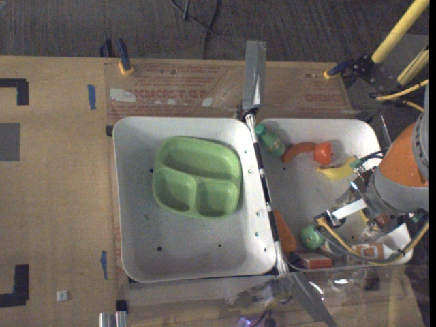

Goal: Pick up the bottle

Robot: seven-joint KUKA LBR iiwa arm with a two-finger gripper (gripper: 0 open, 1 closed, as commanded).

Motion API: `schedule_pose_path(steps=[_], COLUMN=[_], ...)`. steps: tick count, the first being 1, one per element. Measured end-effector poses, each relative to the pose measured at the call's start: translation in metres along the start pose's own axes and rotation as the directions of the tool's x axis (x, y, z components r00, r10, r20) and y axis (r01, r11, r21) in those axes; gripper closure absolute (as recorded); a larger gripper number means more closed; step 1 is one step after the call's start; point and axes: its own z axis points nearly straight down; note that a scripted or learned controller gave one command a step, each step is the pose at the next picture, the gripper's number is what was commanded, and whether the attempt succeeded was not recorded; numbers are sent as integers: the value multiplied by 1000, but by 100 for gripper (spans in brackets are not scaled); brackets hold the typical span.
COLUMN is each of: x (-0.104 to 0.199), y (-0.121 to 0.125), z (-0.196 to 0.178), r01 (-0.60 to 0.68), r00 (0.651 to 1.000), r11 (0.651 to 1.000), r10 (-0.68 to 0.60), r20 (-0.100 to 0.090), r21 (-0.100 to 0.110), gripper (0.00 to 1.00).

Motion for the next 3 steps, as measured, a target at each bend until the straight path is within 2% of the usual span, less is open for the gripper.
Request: schedule_pose_path(steps=[1,2,3], x=[23,77,94], y=[42,-2,30], z=[-21,11,-35], r01=[-192,-150,-17], r00=[981,989,1000], r11=[981,989,1000], r10=[192,149,17], r20=[24,20,20], r21=[10,8,12], gripper=[0,0,0])
